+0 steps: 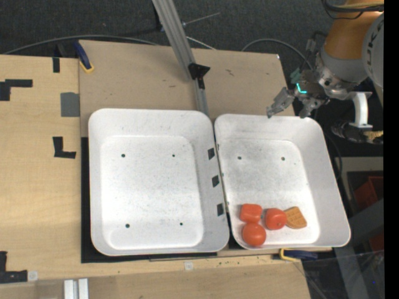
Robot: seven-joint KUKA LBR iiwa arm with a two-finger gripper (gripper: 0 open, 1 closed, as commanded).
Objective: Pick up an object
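Observation:
Three red-orange rounded objects [251,213], [275,218], [254,234] lie clustered at the near edge of the right bin [262,167], with a tan cracker-like piece [295,217] beside them on the right. My gripper [290,106] hovers over the far right corner of that bin, well away from the cluster. Its two fingers stand apart with nothing between them. The orange-banded arm rises to the upper right.
The left bin [149,179] sits beside the right one on the wooden bench. A slanted metal pole [177,33] stands behind the bins, ending at a black clamp [198,71]. Cables run along the back.

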